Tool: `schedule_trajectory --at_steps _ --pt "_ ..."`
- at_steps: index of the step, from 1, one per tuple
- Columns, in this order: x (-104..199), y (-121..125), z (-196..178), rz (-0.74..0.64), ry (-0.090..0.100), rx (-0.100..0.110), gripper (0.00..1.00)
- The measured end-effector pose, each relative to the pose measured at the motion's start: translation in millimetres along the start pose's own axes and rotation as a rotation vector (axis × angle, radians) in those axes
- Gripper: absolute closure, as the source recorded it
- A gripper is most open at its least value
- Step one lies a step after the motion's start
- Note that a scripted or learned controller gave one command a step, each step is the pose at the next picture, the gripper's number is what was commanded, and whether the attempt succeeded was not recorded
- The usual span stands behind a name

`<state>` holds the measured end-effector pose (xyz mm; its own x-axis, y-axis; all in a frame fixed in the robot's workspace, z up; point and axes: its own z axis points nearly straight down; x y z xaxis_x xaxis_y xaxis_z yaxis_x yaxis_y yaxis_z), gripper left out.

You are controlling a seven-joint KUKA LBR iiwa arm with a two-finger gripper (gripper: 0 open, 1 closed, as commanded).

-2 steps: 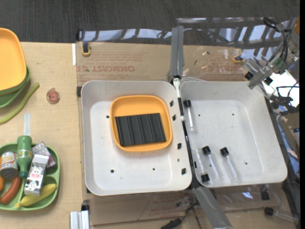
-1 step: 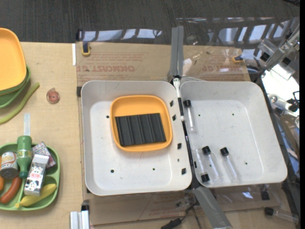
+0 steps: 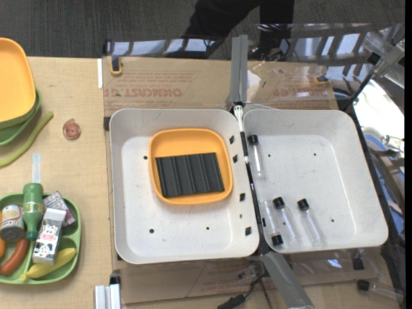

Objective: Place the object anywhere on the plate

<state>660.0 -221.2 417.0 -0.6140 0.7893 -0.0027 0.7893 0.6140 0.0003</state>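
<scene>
An orange plate (image 3: 190,138) with rounded corners lies in the left white bin (image 3: 136,205), toward its back. A dark grey ribbed rectangular block (image 3: 190,174) rests flat on the plate and covers most of its floor. In the right bin (image 3: 335,172) lie several clear tubes with black caps. One tube (image 3: 255,156) is along the left wall. Two more tubes (image 3: 284,216) (image 3: 308,220) are near the front, with another (image 3: 273,229) beside them.
On the wooden table to the left stand a green tray of toy food (image 3: 40,242), stacked yellow and green plates (image 3: 13,89) and a small pink disc (image 3: 71,129). Cardboard (image 3: 167,89) lies behind the bins. A metal frame (image 3: 335,44) rises at the back right.
</scene>
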Motion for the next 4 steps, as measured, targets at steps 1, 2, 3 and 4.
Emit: schedule_trajectory --at_steps 1,2,3,4 --pt "1.1 -2.8 -24.3 -0.334 -0.001 -0.001 1.0" --pt "4.8 -7.4 -24.2 -0.708 0.001 -0.002 1.0" --pt "3.4 -5.1 -24.8 -1.004 -0.001 -0.003 1.0" --pt "0.3 0.7 -25.1 -1.144 -0.002 -0.003 1.0"
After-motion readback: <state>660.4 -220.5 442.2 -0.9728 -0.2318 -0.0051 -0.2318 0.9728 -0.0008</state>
